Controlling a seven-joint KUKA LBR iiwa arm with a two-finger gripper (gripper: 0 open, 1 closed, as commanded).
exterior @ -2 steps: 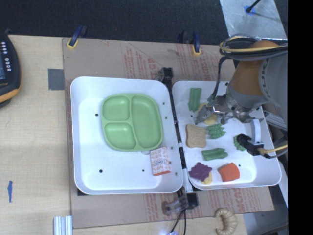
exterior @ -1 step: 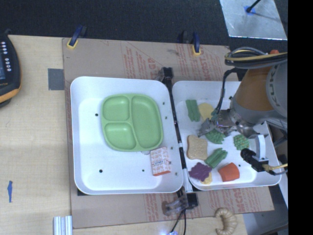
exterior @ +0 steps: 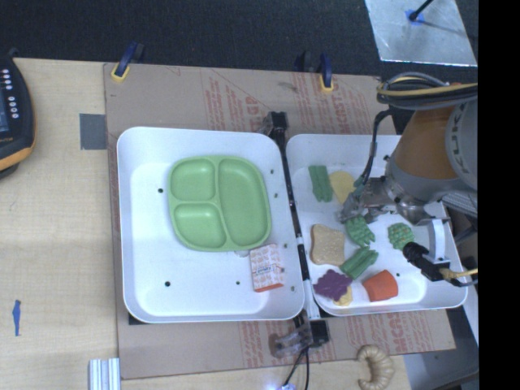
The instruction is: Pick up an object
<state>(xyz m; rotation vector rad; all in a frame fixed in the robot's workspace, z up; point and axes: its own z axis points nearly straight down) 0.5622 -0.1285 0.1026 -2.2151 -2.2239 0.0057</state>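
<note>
Claw (exterior: 355, 212) sits low in the right bin (exterior: 302, 157), near its middle, just above a dark green ridged piece (exterior: 358, 231); cannot tell whether it is wide, narrow or holding anything. Arm (exterior: 429, 146) comes in over the bin's right edge.

Right bin: green ridged block (exterior: 319, 183) and yellow piece (exterior: 342, 185) toward the far left corner; bread slice (exterior: 327, 244) at the left wall; green pod (exterior: 359, 262) beside it; purple grapes (exterior: 332, 283) and orange piece (exterior: 380, 286) along the near edge; light green bumpy piece (exterior: 400, 236) toward the right.

Left bin (exterior: 130, 218): green divided plate (exterior: 220, 202) at centre, small red-and-white packet (exterior: 266, 267) near the near right corner.
</note>
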